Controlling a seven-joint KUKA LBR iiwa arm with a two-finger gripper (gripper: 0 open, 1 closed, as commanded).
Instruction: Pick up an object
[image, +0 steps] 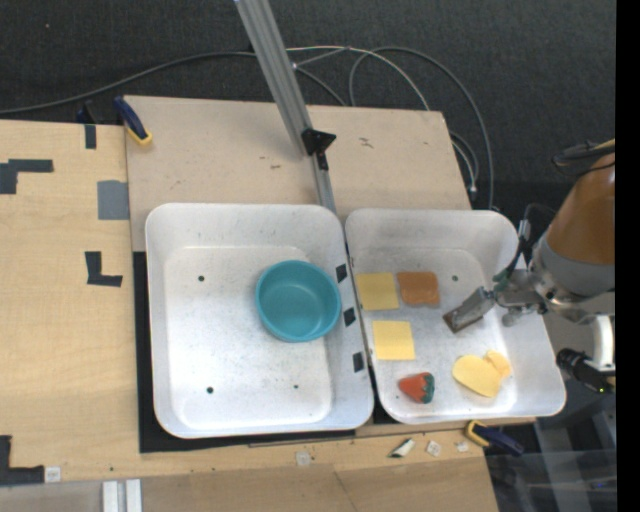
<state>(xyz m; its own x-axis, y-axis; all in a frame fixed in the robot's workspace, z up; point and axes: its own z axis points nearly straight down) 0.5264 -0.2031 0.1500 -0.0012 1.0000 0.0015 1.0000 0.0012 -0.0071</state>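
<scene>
We see left bin (180, 300) holding teal bowl (297, 300), upright, toward its right side. Right bin (440, 225) holds pale yellow square (378, 291) at far left, brown square (419, 288) just beside it on right. Brighter yellow square (393, 340) nearer us. Red-and-green strawberry-like piece (418, 387) at near edge — yellow heart-shaped piece (480, 374) to its right. Gripper (466, 316) low over bin's right half, apart from all pieces; we cannot tell whether fingers are apart or together. Arm (580, 240) enters from right.
</scene>
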